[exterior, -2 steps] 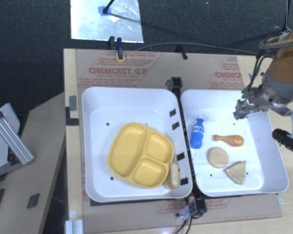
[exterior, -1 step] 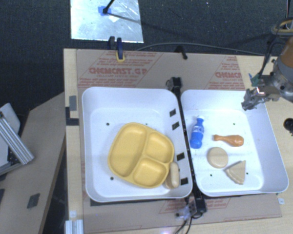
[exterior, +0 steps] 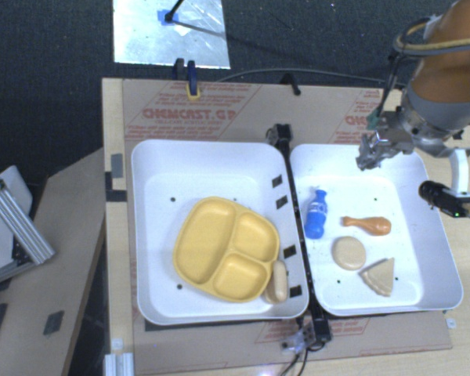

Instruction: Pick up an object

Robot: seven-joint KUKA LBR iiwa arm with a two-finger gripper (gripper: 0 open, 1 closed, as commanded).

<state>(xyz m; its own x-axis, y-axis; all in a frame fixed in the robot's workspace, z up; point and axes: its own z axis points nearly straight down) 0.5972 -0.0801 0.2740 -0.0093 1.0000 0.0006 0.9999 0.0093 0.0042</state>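
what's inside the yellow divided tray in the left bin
Nothing lies in the yellow tray's three compartments. A small beige piece sits outside, against its lower right rim. What's underneath the tray is hidden.

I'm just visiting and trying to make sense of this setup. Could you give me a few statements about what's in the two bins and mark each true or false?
1. The yellow divided tray lies in the left bin. True.
2. The blue bottle lies in the left bin. False: it lies in the right bin, near the divider.
3. The gripper holds the drumstick. False: the drumstick lies on the bin floor, apart from the gripper.
4. A round cookie and a wedge-shaped piece lie close together in the right bin. True.
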